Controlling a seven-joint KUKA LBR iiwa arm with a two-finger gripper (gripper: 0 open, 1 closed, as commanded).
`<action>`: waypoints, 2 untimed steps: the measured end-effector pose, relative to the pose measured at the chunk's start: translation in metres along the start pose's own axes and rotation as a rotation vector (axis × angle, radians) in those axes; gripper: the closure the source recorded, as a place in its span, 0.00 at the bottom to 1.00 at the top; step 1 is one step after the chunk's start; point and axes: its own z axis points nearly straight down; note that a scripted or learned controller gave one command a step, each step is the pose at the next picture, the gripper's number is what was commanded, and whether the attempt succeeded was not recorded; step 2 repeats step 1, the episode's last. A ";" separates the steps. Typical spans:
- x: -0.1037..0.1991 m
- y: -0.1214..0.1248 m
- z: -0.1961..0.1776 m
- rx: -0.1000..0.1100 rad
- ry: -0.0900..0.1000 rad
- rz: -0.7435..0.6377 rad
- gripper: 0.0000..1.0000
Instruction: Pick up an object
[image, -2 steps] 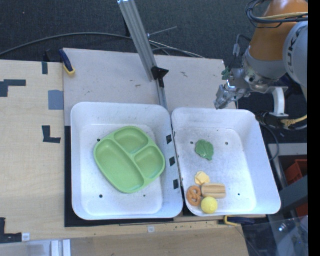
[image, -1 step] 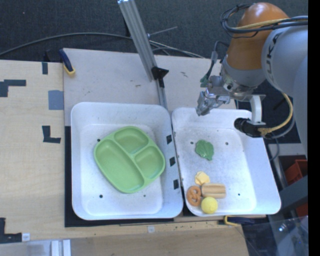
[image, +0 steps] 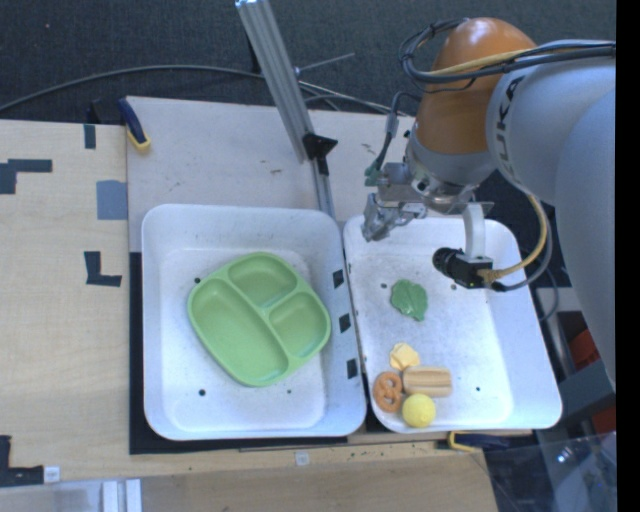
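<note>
2 white bins on your bench, left bin (image: 160, 330) has a green divided plate (image: 258, 318), right bin (image: 520, 330) has a green leaf toy (image: 409, 299) mid-floor, yellow ball (image: 419, 410), hotdog bun (image: 427, 381), pretzel (image: 387, 389) at near edge, your gripper (image: 383, 222) over right bin's far-left corner, grip state can't tell, nothing visibly held

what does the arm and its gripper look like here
The arm is bulky, smooth grey, with a glossy orange band above the wrist. Dark cables loop over that band. The gripper is a small grey metal assembly, with a yellow cable beside it.
</note>
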 end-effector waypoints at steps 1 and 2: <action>0.060 -0.011 -0.001 0.000 0.001 -0.003 1.00; 0.060 -0.011 -0.001 0.000 0.001 -0.003 1.00</action>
